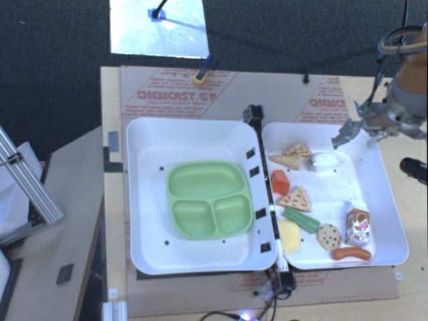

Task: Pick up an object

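Observation:
The right bin (384, 179) holds several toy foods. A tan triangular slice (292, 156) and a small white piece (324, 160) lie near its back. A red block (280, 179), a pizza slice (295, 198), a green pickle (301, 218) and a yellow piece (289, 236) sit along its left side. A cookie (328, 236), a small carton (358, 225) and a sausage (350, 253) are at the front. My gripper (344, 136) hangs over the bin's back right, just right of and above the white piece, with nothing seen in it.
The left bin (147, 152) carries a green divided plate (207, 199). A black divider with clips (261, 172) runs between the bins. The arm (408, 92) enters from the upper right. A metal frame (27, 179) stands at the far left.

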